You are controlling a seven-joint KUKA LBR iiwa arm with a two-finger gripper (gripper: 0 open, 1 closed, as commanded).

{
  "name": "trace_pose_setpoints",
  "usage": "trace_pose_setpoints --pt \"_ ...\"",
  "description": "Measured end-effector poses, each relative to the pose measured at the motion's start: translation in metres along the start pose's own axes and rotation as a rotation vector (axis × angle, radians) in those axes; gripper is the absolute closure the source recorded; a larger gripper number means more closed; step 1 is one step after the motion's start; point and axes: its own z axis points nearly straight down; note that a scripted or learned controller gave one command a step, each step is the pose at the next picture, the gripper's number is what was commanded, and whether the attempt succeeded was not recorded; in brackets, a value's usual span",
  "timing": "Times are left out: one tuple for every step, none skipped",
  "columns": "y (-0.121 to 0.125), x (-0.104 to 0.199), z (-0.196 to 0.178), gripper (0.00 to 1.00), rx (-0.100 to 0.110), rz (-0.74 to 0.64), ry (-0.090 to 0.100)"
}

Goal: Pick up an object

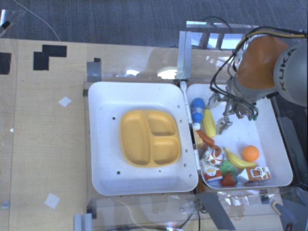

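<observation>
Nearest the camera, the front of the right bin (pixel 284 170) is where most of the stuff sits: a small juice carton (pixel 258 174) in the corner, a strawberry (pixel 229 179) with a green piece just beside it, and a printed snack packet (pixel 209 162). A banana (pixel 238 160) lies right behind those, touching an orange (pixel 250 153). Further back along the left wall there's a red chili (pixel 206 138), then a corn cob (pixel 209 122), then a blue bottle (pixel 197 110), all close together. The gripper (pixel 230 118) hangs over the bare middle of that bin, just right of the corn, fingers spread with nothing between them. The left bin (pixel 103 129) holds a yellow divided plate (pixel 149 138). The table (pixel 43 143) is light wood.
</observation>
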Motion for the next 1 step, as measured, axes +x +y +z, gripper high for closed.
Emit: trace_pose_setpoints --pt "-0.0522 0.0148 -0.0646 0.0 0.003 0.141 -0.003"
